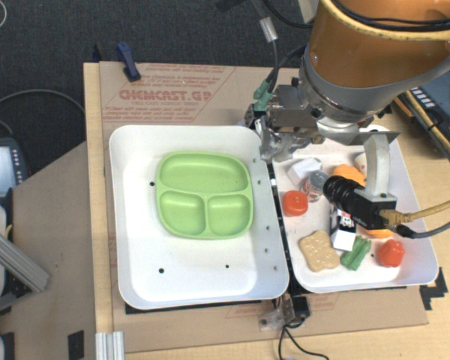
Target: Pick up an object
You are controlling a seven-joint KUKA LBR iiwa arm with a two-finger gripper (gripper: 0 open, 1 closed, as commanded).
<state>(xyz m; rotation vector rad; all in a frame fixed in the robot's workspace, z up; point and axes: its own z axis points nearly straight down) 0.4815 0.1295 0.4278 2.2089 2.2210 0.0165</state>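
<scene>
The right bin (416,272) holds several small objects: a red round piece (295,202), a tan cracker-shaped piece (318,250), a green piece (355,254), a red piece (391,253), an orange piece (348,174) and a white and grey item (307,172). My gripper (273,142) hangs low over the far left corner of the right bin, close to the divide between the bins. The white and grey item lies just to its right. The arm's big body hides the far part of the right bin.
A green divided plate (205,194) lies in the left bin (135,261). A black cable fitting (356,202) and a white bracket (376,167) on the arm hang over the right bin's middle. A blue clamp (127,60) sits on the cardboard behind the bins.
</scene>
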